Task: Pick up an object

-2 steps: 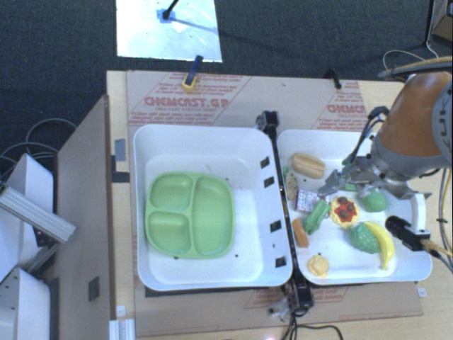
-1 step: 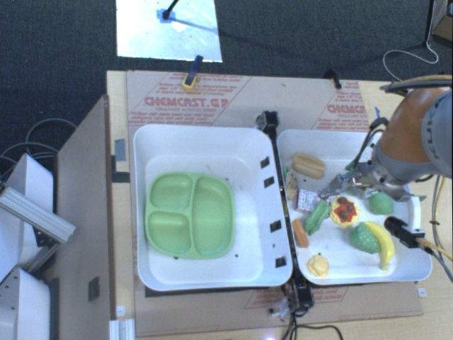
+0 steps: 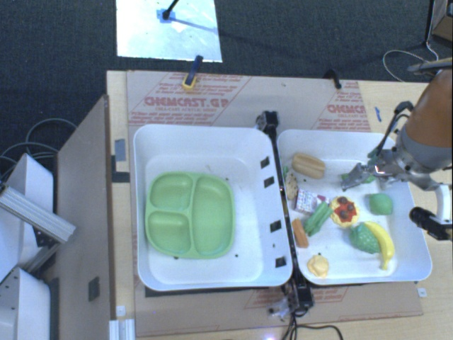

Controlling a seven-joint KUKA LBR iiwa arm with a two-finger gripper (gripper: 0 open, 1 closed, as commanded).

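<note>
Carpet (image 3: 56,41), dark, surrounds our cardboard-topped bench (image 3: 212,98) with two white bins (image 3: 205,137), and we cannot tell our gripper's (image 3: 357,177) state over the right one.

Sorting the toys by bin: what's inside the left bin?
The left bin holds one green divided tray, lying flat with nothing in its three compartments. The bin floor beneath the tray is covered.

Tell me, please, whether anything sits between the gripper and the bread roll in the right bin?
Nothing visible does. The gripper hovers in the right bin just right of the bread roll, with bare white floor between them. The other toy foods lie nearer the camera.
</note>
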